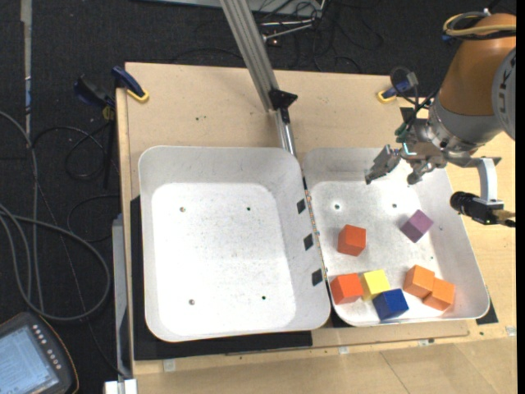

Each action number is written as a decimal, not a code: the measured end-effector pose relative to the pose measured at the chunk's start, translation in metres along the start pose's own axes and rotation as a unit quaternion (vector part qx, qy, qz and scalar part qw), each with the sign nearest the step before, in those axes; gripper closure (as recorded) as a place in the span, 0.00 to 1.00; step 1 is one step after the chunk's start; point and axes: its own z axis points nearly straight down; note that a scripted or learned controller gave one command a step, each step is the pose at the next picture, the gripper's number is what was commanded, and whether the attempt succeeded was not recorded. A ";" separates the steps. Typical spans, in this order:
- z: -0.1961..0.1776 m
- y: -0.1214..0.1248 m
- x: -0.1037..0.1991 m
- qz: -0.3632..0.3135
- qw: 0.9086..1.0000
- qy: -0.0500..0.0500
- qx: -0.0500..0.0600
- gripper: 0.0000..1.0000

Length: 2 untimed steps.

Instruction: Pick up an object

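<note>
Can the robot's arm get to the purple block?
Probably yes. The gripper hangs over the far end of the right bin, and the purple block sits alone just below it in the picture, with bare floor around it and nothing on top.

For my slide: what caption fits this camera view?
Open gripper hovers over the right bin holding seven coloured blocks.

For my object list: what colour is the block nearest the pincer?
Purple block, in the right bin; seen clearly in the camera view.

white bins (164, 171), orange cubes (352, 240), purple cube (417, 225)
</note>
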 end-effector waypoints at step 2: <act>0.050 0.005 0.009 -0.001 1.000 0.000 0.000 0.00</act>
